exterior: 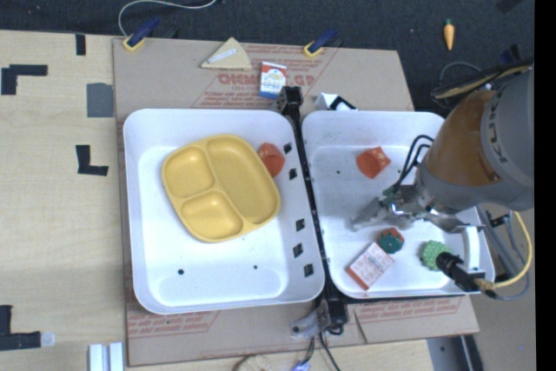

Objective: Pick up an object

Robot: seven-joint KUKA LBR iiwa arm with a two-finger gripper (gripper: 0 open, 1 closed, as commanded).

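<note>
Red-and-white packet (370, 265) in right bin (347, 130), gripper (369, 215) just above teal ball (390, 241)

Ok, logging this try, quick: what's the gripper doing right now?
Gripper: jaws look open, nothing between them, low in the right bin beside the teal ball.

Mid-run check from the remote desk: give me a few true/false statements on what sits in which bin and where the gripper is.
1. The yellow three-compartment plastic plate lies in the left white bin. True.
2. The orange-red block sits on the yellow plate. False: it lies in the right white bin, apart from the plate.
3. The gripper is over the right bin. True.
4. The small teal ball is in the left bin. False: it is in the right bin, just below the gripper.
5. The flat red-and-white packet lies near the right bin's front edge. True.
</note>
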